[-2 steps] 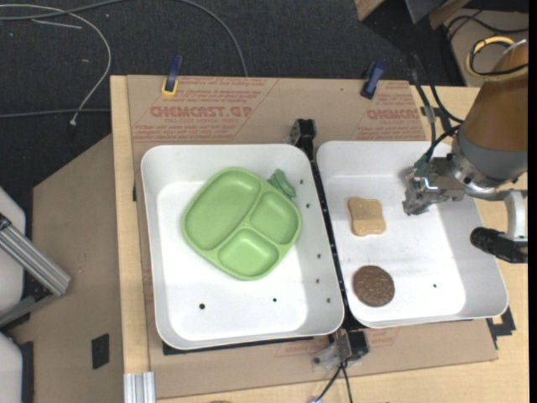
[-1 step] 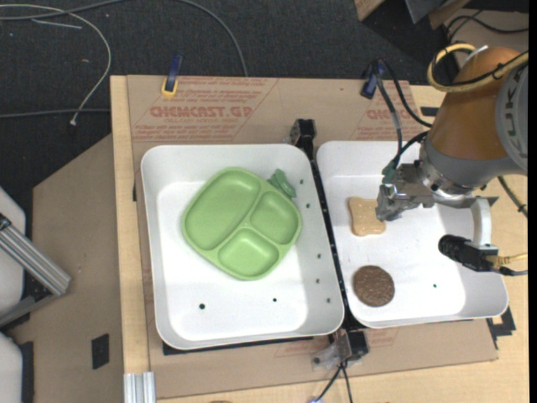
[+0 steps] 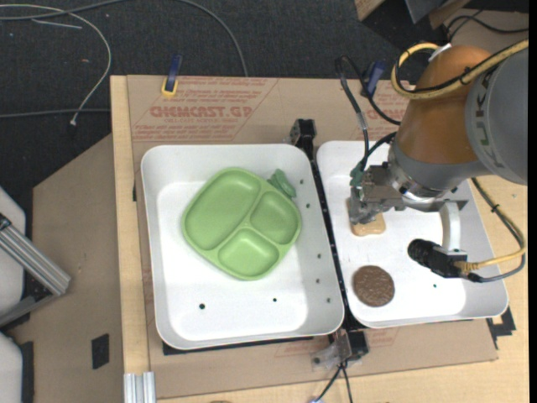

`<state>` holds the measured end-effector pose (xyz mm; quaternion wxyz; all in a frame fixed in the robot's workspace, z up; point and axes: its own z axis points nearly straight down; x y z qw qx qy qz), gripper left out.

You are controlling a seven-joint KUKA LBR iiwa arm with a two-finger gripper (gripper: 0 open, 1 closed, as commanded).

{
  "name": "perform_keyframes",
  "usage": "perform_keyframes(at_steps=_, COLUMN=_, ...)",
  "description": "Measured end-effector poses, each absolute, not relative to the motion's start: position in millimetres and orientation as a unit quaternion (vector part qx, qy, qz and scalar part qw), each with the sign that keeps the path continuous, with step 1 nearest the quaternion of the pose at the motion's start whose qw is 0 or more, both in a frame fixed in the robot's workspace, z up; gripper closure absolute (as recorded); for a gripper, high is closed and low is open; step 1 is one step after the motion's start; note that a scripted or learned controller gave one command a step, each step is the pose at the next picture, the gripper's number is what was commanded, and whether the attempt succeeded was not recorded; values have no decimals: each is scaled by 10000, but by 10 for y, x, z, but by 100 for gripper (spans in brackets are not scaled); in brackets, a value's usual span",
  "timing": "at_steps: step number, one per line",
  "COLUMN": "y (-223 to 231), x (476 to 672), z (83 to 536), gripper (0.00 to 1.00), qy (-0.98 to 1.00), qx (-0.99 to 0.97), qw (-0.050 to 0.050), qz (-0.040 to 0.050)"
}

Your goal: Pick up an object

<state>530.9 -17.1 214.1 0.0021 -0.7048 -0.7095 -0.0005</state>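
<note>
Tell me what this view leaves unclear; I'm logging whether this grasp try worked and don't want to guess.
- Gripper: the wrist above covers its fingers in the camera view, so open or shut is unclear.
- Tan object: mostly under the gripper; its shape and whether it is gripped cannot be told.
- Dark green item: partly hidden behind the green divided plate; too small to identify.
- Right bin: its far part is covered by the arm.
</note>
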Motion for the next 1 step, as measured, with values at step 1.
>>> perform_keyframes(at_steps=1, y=364, x=5293, z=2291, gripper=100, qy=-7095, qx=-7047, qw=0, qz=-17)
